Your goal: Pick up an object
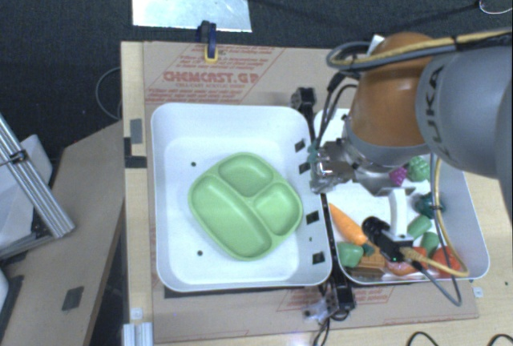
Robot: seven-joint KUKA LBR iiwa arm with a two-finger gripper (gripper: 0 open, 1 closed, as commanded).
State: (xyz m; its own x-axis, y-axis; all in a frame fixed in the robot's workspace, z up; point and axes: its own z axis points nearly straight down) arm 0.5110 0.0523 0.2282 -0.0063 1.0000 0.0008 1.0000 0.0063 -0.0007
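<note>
The right bin (479, 250) holds several small toy foods. An orange carrot (347, 223) lies near its left wall, with a brown piece (370, 263) in front of it. A green piece (418, 168) and a purple piece (398, 175) sit further back, more green pieces (422, 224) lie at the right, and a red-orange piece (449, 259) is at the front. The grey arm with its orange band (393, 108) hangs over this bin and hides much of it. My gripper (331, 170) points down at the bin's left wall, just behind the carrot.
The left bin (172, 168) holds a green divided plate (244, 205). Black clips sit along the divider between the two bins (314, 212). A yellow cable (437, 208) loops down over the right bin's toys.
</note>
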